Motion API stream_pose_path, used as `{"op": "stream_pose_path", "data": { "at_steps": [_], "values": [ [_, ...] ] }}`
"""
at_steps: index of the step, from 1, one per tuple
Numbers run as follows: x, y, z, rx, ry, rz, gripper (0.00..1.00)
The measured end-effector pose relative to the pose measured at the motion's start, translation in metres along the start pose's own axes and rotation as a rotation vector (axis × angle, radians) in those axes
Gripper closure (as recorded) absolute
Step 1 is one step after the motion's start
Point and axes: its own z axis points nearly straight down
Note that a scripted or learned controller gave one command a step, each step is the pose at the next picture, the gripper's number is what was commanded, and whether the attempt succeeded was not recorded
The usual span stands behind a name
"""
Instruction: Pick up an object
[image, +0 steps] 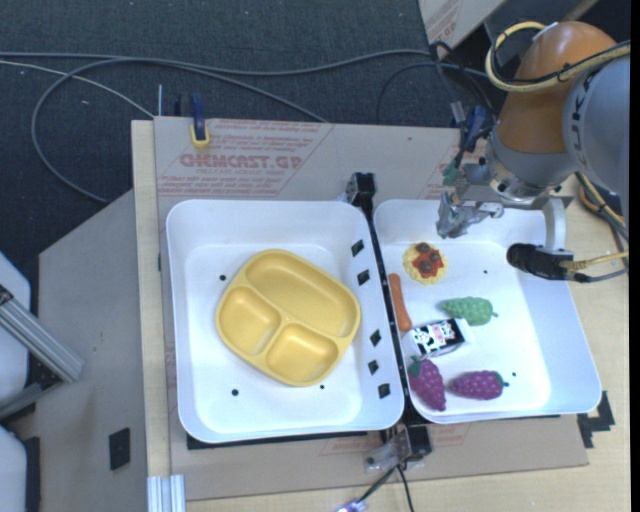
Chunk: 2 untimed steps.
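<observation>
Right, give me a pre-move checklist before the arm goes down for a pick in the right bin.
1. Gripper over the right bin, near its far left corner: ok.
2. Nothing between the fingers: cannot tell, they are too small to read.
3. Nearest target, the small pizza toy, lies free with bare floor around it: ok.
4. Carrot stick lies right by the divider, awkward to straddle: not ok.
5. Purple grapes and the darker bunch sit close together: not ok for a clean single pick.
6. Yellow plate sits in the left bin, out of the path: ok.
</observation>
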Motion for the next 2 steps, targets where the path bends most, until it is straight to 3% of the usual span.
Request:
{"op": "stream_pose_path", "data": {
  "at_steps": [2],
  "values": [
    [0.105, 0.023, 0.004, 0.000, 0.000, 0.001, 1.00]
  ]
}}
